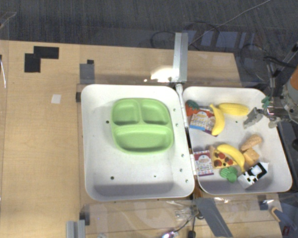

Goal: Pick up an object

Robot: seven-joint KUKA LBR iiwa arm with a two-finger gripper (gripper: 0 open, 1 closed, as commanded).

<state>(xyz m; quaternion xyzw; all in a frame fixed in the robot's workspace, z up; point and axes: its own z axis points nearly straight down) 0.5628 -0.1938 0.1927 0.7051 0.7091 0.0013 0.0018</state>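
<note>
**Pincer above right bin, nothing between its fingers**

Left bin (97,133), well left of the pincer (260,117), holds a green divided plate (141,124). Right bin (283,175) lies beneath the pincer. Fingers stand apart, gripping nothing. Just left: yellow banana (233,109), long axis roughly left-right. Further left: curved banana (218,120). Below: third banana (232,154), lying diagonally, and a bread piece (251,143). Printed packets (202,121): writing unreadable.

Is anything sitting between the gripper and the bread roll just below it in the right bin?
Nothing visible. The gripper hangs over bare floor of the right bin, and the bread roll lies just below it in the view, with no toy between them.
</note>
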